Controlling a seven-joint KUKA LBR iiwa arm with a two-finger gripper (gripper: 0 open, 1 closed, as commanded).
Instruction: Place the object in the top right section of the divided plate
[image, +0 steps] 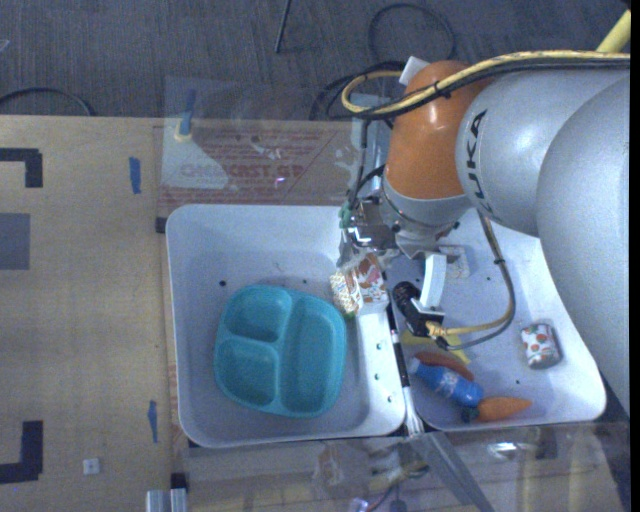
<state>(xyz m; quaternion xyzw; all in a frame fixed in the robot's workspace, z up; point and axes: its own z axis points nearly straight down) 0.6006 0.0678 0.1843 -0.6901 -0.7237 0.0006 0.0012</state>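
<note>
We see the teal divided plate (282, 349) lying flat in the left bin (200, 250), approx bin centre. At the plate's 1 o'clock, just off its rim, a small red-and-white packet w/ a yellow patterned end (358, 285) hangs under the gripper (362, 262), by the divider btwn bins. It looks pinched at its top, but the wrist hides the fingertips, so we can't tell how wide they stand. At 3 o'clock of the packet, in the right bin (570, 390): a blue bottle (440, 381), an orange carrot-like piece (503, 407), and a red-white item (539, 343) further right.
</note>
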